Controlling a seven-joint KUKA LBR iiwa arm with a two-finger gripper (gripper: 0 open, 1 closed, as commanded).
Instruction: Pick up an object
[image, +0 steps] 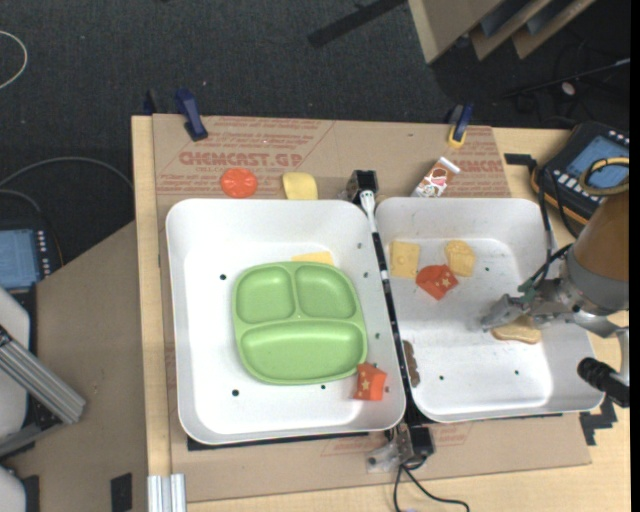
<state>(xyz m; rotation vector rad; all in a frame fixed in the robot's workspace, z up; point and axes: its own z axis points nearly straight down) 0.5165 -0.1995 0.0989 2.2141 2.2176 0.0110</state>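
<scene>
Two white bins (190, 300) are sitting on a cardboard-covered bench (150, 300) above dark carpet, cables trailing around. The gripper (512, 312) is hovering low in the right bin, touching a tan biscuit-like piece (517, 333); how far its claw is parted cannot be told.

The two white bins (195, 330) look like smooth plastic with a soft shine; the green plate (298, 322) with three parts is plastic too, smooth and a bit glossy; the board (330, 150) under the bins looks like brown cardboard, matt, with red print on it; the floor (90, 60) around it looks like dark rough carpet; the gripper (520, 312) looks like grey metal, dull.
</scene>
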